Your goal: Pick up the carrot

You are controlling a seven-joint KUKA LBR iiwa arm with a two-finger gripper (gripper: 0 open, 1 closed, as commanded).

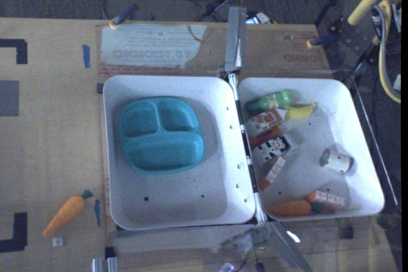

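Here, looking down from the camera above, two white bins sit side by side on a wooden surface (51, 137). The left bin (127, 200) holds a blue tray (161, 135) with three parts. The tray is upside down or right way up; I cannot tell which.

The right bin (357, 137) has many small toys in it. A green bottle (271, 100) lies near the top, just beside a yellow banana (299, 112). Below them are some small boxes (268, 121) close to the wall between the bins. A little white can (336, 160) lies on its side, apart from the rest. At the bottom edge of this bin lies an orange carrot (290, 207), touching a small orange and white pack (327, 199).

Another carrot (64, 214) with a green top lies on the surface, outside the bins, near the left bin's lower corner. A blue tape strip (97, 213) is just beside it.

I cannot tell how the end effector stands.
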